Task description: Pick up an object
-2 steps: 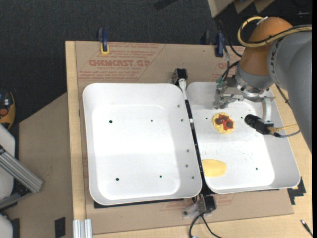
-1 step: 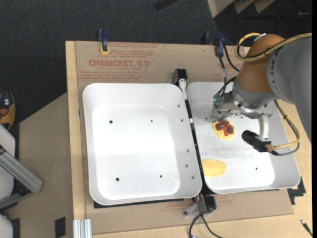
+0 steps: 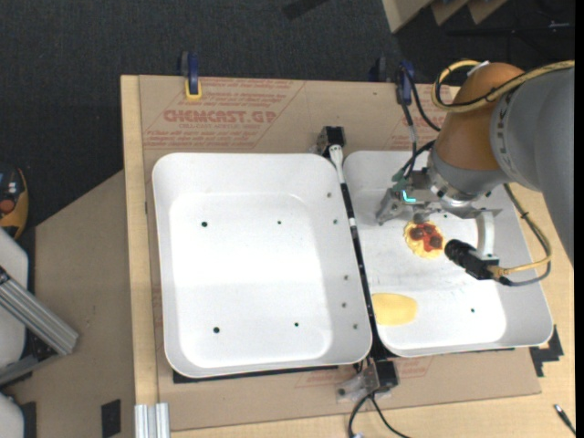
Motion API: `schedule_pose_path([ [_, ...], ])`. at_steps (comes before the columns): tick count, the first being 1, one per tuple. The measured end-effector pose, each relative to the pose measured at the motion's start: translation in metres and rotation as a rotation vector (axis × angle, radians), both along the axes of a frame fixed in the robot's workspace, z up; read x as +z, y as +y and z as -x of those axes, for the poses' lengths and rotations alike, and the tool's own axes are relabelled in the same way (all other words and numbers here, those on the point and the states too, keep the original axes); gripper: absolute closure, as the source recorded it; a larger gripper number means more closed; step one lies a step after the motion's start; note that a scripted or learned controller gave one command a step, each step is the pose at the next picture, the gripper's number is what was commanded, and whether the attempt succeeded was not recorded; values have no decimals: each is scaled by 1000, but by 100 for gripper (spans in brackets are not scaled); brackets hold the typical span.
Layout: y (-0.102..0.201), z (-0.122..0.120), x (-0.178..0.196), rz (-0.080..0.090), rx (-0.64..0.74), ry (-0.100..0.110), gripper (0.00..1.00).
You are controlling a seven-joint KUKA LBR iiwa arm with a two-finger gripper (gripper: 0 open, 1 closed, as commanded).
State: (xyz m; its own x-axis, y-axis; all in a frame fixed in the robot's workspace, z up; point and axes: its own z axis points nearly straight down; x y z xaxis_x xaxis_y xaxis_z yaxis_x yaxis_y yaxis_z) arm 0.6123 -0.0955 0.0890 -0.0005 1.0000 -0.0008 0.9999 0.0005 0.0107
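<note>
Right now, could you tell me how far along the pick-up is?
Done: the arm has reached over the right bin, with its gripper low beside the red and yellow object. In hand: nothing visibly. Left: grasping and lifting an object; the yellow object also lies untouched near the bin's front edge.

Even, fairly bright light falls from above. The two white bins (image 3: 246, 245) glare almost to washout, with soft shadows along their inner walls. The dark floor (image 3: 91, 26) stays dim. Focus is slightly soft throughout, with mild grain.
</note>
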Motion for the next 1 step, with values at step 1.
schedule_pose_path([
  [1,0,1,8,1,-1,3,100],
])
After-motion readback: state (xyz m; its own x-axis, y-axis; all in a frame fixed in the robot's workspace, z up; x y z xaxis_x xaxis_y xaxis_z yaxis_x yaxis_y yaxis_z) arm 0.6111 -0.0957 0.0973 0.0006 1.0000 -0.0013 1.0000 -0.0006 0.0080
